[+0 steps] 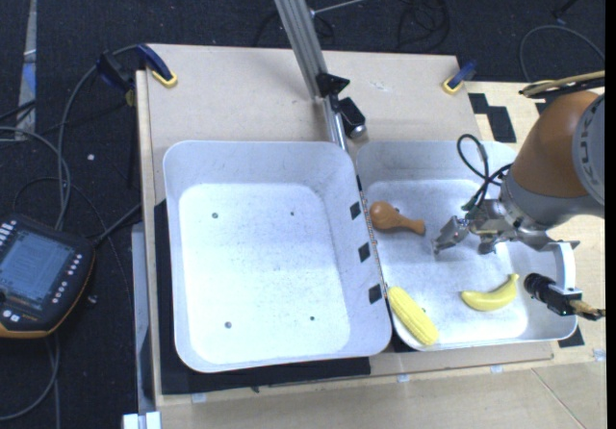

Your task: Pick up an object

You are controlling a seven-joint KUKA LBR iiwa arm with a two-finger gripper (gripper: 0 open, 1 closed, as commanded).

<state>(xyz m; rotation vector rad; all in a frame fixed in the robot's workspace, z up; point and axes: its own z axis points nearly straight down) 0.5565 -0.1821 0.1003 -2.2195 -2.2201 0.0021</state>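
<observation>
No legible text, label, brand or number is seen on any surface; the handheld pendant's screen (31,268) is too blurred to be read.

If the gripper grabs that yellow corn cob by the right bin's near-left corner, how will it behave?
The yellow corn cob looks rounded and tapered, so it would probably roll or pivot if nudged. It seems rigid, likely a light plastic toy. It lies against the right white bin's wall, which may hinder the fingers.

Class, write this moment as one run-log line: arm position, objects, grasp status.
gripper: over right bin, holding nothing | objects: brown pear-shaped toy, banana, corn cob | grasp: not yet
</observation>
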